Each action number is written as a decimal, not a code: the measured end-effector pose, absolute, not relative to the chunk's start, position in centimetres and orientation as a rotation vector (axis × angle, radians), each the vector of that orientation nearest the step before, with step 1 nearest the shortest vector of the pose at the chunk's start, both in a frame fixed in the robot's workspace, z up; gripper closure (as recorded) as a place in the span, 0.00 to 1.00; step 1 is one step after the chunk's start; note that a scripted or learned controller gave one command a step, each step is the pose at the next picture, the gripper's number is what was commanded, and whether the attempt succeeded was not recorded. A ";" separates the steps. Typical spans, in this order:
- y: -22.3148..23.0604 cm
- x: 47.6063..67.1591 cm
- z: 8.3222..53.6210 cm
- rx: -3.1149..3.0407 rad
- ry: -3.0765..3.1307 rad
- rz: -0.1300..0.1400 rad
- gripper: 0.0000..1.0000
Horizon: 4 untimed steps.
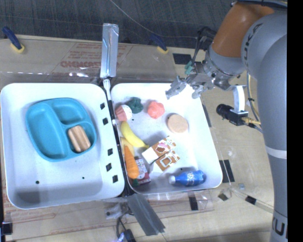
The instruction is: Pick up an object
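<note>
Above the far edge of the right bin [204, 135], the gripper [184, 88] hangs over bare white floor near the far right corner, its two fingers spread apart with nothing between them. The grey arm [267, 59] with its orange band [235, 26] reaches in from the right. Nearest the claw lies the pink ball [155, 109], just toward the near side and a little left of the fingertips, apart from them. Beside it to the left sits a dark green object [135, 104], and a tan round disc [177, 123] lies just right of the ball, also on the near side of the claw. Farther off, along the bin's left edge, a small red-and-white object [123, 112] touches the yellow banana [130, 135], with an orange carrot [132, 163] beyond it toward the near left corner. A small printed carton [164, 154] rests in the middle, and a blue bottle [188, 177] lies on its side along the near edge. Within the left bin [20, 180], a blue divided plate [53, 130] holds a brown bread roll [79, 137] in its right compartment.
</note>
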<state>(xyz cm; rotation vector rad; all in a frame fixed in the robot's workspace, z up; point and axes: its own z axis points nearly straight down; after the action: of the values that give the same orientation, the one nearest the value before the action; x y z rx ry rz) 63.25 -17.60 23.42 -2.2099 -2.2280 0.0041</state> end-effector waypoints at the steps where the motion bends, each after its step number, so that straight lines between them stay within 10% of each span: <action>1: -16.1 65.4 11.4 -2.148 -2.275 0.013 0.00; 2: -14.1 65.7 9.2 -1.806 -2.567 0.002 0.00; 3: -14.0 65.8 10.4 -1.801 -2.572 0.002 1.00; 4: -8.4 62.4 19.7 -1.884 -2.521 -0.007 1.00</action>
<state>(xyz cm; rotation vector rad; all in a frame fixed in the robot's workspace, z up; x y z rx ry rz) 62.41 -8.42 19.72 -1.8842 -2.5212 -0.0068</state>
